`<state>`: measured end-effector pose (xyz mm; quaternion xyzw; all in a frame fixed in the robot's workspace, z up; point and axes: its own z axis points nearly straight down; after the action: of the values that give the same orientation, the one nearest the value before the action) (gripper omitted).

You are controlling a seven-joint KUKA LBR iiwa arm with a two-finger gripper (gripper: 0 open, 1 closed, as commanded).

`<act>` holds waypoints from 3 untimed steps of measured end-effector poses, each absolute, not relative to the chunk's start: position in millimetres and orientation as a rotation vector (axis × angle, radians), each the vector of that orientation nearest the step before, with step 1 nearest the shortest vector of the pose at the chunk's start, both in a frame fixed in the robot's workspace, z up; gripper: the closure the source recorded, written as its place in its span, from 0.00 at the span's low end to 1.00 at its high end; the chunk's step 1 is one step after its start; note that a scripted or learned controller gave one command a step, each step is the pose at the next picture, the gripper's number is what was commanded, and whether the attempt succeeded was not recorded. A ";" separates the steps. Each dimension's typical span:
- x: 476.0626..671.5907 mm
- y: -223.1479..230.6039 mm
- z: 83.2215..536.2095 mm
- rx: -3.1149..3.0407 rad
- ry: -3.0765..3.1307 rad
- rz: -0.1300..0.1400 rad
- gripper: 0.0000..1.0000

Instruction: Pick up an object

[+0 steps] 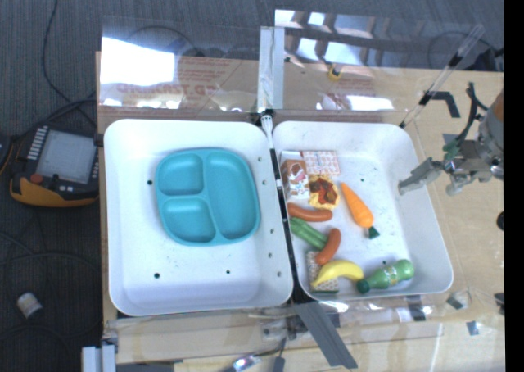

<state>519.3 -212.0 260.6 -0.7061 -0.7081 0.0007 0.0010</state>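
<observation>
A robot's gripper (442,172) hangs over the right rim of the right bin (409,145), holding nothing; whether its fingers are apart or together cannot be told from here. Toy food lies bunched along that bin's left half: a printed snack packet (311,175) at the top, a carrot (355,204) just right of it, a sausage (310,214) below, then a green pepper (307,233) and a small orange piece (330,245). Nearest the front wall sit a banana (338,273) and a green bottle (386,274), touching. In the left bin (131,264) rests a teal divided plate (206,196). Both bins stand side by side on the counter (471,313).
</observation>
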 end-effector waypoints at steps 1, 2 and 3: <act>513.7 -171.2 172.4 -2.230 -2.208 0.003 0.00; 543.3 -201.6 98.9 -2.294 -2.142 0.001 0.00; 568.9 -201.0 144.7 -2.334 -2.102 0.004 0.00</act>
<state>568.9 -201.0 144.7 -0.7430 -0.6693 0.0011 0.0004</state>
